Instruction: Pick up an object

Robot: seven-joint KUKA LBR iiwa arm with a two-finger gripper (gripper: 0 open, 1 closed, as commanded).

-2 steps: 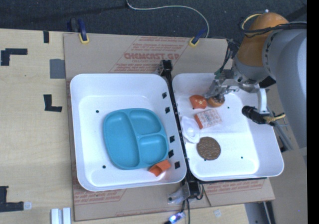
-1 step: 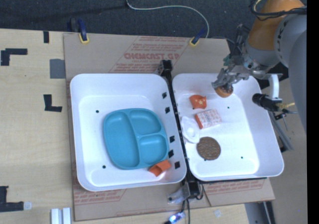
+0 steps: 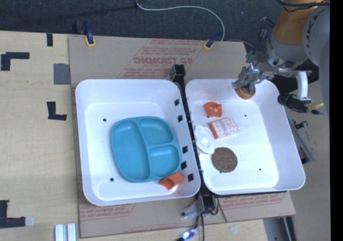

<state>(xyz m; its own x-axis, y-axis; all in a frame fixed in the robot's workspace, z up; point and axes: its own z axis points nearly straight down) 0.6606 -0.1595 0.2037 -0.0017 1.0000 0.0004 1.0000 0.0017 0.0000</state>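
Setting: pale wooden bench [image 3: 32, 143] under a brown cardboard sheet [image 3: 155, 58], dark carpet behind, with a white cable [image 3: 177, 9] trailing across it.

Left white bin [image 3: 88, 95]: one sky-blue plastic divided plate [image 3: 144, 148] with three compartments, lying flat near the middle. One small orange block [image 3: 171, 181], at the bin's near right corner, just beside the plate's edge.

Right white bin [image 3: 273, 170]: one small red-orange crumpled piece [image 3: 213, 109], toward the far left. One pink-and-white wrapped packet [image 3: 223, 127], just below it. One white translucent piece [image 3: 203, 139], against the left wall. One dark brown round disc [image 3: 224, 159], flat, nearest the viewer.

Gripper [image 3: 246, 85], on the grey and orange arm: raised over the far edge of the right bin. A small tan-orange rounded object [image 3: 246, 93] sits at its tips, seemingly pinched between the fingers, apparently clear of the bin floor.

Progress, as judged: the grasp appears made and the lift under way or complete; what remains is holding it securely. The object reads as small, smooth and rounded, likely prone to slipping; finer detail is too small to tell.
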